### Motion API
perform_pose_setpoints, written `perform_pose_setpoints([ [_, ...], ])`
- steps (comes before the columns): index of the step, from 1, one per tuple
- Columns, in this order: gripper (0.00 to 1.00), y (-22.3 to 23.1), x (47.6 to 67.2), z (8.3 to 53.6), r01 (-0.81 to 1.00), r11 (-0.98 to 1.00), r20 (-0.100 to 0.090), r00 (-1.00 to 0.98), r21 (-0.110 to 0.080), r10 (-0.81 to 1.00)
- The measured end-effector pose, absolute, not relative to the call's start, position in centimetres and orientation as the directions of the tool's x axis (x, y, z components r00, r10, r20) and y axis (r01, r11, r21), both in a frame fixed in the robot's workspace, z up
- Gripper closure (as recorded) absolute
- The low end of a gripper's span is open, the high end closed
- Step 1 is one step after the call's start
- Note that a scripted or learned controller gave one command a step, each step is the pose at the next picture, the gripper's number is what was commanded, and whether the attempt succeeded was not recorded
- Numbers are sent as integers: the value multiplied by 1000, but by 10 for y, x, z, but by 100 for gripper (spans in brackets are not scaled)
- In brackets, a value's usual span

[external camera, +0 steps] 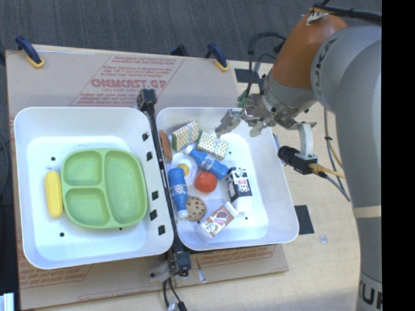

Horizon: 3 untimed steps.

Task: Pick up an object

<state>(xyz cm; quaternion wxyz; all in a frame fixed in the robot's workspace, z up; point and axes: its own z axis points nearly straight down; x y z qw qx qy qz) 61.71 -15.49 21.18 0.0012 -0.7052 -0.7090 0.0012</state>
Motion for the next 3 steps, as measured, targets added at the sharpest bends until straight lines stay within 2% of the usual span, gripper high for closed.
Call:
perform_pose_setpoints([
  [1, 0, -116, 591, 92, 1000, 6, -2, -6, -1, 1000],
  [2, 100, -116, 591, 102, 1000, 9, -2, -9, -3, 1000],
  [3, 100, -53, 599, 221, 1000, 7, 1, -7, 0, 1000],
])
